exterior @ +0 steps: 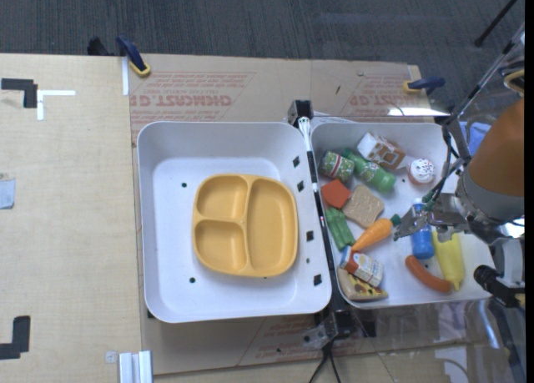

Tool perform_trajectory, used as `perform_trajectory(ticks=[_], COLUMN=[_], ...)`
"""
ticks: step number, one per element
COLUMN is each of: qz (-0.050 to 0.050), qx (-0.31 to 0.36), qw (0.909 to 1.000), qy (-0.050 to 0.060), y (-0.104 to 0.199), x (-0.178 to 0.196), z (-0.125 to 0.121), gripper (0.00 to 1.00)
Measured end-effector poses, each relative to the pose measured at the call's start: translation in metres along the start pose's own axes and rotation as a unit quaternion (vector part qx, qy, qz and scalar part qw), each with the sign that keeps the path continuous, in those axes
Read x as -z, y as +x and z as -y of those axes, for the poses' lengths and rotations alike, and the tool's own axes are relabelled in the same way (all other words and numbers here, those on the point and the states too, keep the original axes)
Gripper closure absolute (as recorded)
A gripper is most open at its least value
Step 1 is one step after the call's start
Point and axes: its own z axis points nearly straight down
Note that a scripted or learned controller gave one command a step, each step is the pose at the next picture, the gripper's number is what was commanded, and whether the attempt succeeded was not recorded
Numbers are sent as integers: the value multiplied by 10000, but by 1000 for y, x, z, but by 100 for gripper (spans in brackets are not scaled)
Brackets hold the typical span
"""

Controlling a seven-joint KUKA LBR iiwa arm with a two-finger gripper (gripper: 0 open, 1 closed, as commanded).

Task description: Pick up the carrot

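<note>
End effector (410, 224) sits low in the right bin (392, 128), just beside the carrot's green top. I cannot tell how it is set. The carrot (373, 234) lies flat on the bin floor, next to the toast (365, 205). I think the pick-up is not done yet.

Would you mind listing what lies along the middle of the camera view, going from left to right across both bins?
Yellow divided plate → green pepper-like piece → carrot → gripper → blue bottle → yellow bottle.
</note>
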Motion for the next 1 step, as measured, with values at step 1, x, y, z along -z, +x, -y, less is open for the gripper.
perform_trajectory(ticks=[1], qz=[1], qx=[8], qw=[10000], qy=[-12], y=[40], x=[-54], z=[-30], gripper=[0])
